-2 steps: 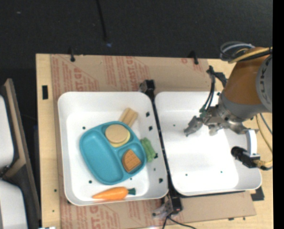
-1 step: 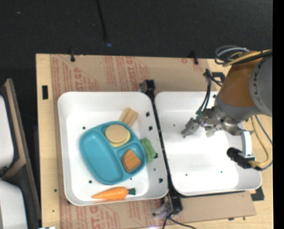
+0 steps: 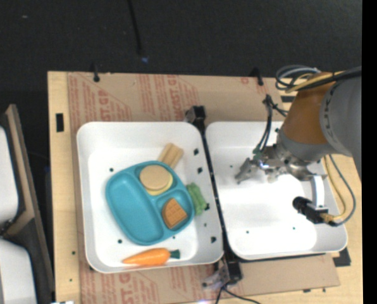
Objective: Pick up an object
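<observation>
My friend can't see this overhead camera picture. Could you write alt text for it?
A grey-and-orange robot arm reaches from the right, its gripper over the right white bin. The left bin holds a blue divided tray carrying toy foods, with a toy carrot beside it.

One fixed camera looks down on the bench (image 3: 112, 100) from above at a slant — far enough off to take in both white bins, the left bin (image 3: 93, 151) and the right bin (image 3: 277, 242), side by side, plus dark floor beyond the far edge — with the arm (image 3: 315, 116) entering from the right
</observation>
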### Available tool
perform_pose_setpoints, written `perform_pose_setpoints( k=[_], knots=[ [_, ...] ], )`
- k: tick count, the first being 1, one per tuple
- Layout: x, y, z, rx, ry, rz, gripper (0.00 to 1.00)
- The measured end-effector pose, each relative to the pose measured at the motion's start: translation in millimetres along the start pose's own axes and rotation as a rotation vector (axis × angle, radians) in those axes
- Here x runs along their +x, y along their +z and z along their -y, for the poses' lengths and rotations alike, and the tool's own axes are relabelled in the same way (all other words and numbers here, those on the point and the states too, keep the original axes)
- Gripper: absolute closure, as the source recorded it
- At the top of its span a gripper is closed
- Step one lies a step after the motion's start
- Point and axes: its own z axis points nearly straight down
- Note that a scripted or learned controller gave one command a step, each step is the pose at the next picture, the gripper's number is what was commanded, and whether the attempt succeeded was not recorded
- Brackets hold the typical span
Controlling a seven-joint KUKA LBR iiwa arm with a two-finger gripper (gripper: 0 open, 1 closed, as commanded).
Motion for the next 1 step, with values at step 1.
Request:
perform_pose_setpoints(
  k=[1],
  knots=[
    [22.9, -63.4, 10.2, -0.008, -0.002, 0.0, 0.0]
  ],
)
